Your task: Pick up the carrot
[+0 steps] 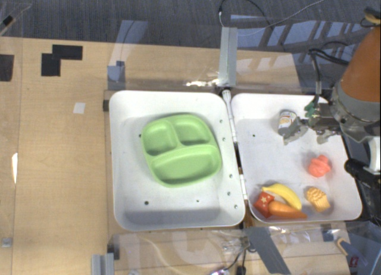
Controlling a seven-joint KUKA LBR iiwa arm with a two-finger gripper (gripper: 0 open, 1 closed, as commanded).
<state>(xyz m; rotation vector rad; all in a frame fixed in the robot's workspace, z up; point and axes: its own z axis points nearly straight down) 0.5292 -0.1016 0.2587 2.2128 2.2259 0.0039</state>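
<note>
The carrot, orange and elongated, lies along the front edge of the right bin. It touches a yellow banana behind it and a red piece at its left end. My gripper hovers over the back of the right bin, well behind the carrot. Its two fingers are spread open with nothing between them.
A small can stands just left of the gripper. A pink-red fruit and a tan pastry-like piece lie at the right bin's right side. The left bin holds a green divided plate.
</note>
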